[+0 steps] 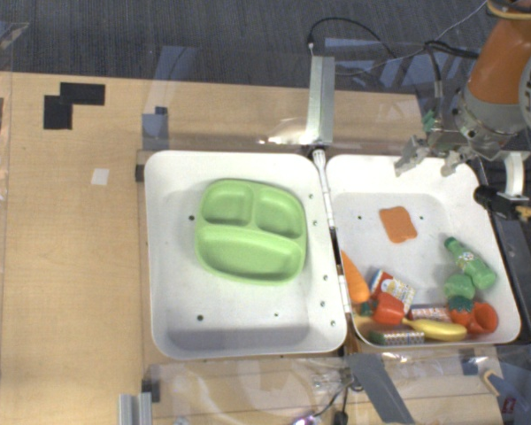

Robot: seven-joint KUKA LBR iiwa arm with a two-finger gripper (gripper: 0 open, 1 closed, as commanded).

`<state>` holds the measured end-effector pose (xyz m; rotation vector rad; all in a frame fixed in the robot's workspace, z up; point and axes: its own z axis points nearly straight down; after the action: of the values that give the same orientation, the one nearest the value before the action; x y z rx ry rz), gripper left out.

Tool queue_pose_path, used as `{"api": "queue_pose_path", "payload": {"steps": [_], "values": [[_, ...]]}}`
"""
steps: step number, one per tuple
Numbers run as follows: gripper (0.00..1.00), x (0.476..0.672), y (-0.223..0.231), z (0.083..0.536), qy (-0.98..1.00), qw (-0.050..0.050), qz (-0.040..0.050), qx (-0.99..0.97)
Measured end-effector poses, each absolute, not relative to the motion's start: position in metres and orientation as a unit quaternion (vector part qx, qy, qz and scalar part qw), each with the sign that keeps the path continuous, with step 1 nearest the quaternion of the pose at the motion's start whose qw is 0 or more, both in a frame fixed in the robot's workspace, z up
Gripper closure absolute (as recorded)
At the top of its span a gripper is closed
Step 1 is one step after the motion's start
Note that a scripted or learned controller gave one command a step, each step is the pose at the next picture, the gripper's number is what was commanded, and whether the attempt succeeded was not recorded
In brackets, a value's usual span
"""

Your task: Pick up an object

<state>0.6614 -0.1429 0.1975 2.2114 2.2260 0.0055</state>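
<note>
Gripper (432,156), fingers spread apart and empty above the far rim of the right bin (363,180); a clean pick is best made on the isolated orange piece (398,224), approached from directly overhead

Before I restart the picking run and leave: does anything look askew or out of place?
Nothing looks spilled or damaged. The green tray lies slightly askew in the left bin; the toys crowd the right bin's near corner.

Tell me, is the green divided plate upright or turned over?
Upright: the green divided plate shows its three hollow compartments facing up, in the left bin.
</note>
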Motion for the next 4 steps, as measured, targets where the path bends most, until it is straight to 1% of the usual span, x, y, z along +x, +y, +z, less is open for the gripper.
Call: {"api": "queue_pose_path", "payload": {"steps": [1, 2, 3, 4], "values": [[0.0, 0.621, -0.144, 0.095, 0.7, 0.001, 0.0009, 0.714], [1.0, 0.623, -0.142, 0.108, 0.7, 0.003, 0.0034, 0.714], [0.0, 0.623, -0.142, 0.108, 0.7, 0.003, 0.0033, 0.714], [0.0, 0.594, -0.142, 0.089, 0.663, 0.004, 0.0047, 0.749]]}}
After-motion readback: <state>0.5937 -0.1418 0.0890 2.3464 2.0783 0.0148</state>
